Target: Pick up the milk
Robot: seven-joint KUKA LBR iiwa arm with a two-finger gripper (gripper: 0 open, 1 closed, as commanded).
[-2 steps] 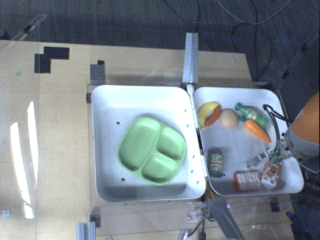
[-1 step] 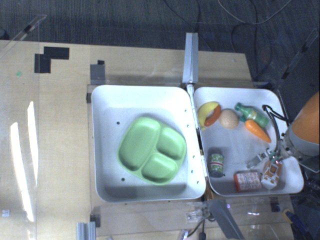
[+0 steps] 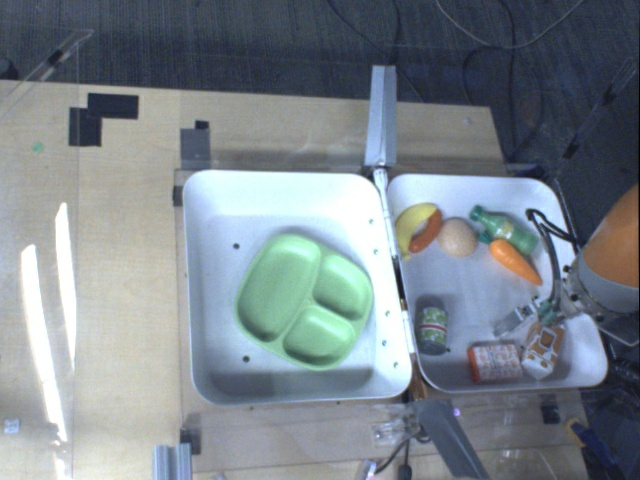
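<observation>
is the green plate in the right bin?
No. The green plate lies in the left bin; the right bin holds the food items.

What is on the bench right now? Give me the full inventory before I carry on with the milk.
shallow white plastic bins: two, white, side by side on the bench
green three-compartment plastic tray: one, green, middle of the left bin
yellow and red toy fruit: one, right bin, far left corner
beige egg-shaped ball: one, beside the fruit
green toy bottle: one, far side of the right bin
orange toy carrot: one, just in front of the bottle
small green-labelled can: one, right bin, left side
red rectangular packet: one, near edge
small white and orange milk carton: one, right of the packet
gripper: one, directly beside the carton
</observation>
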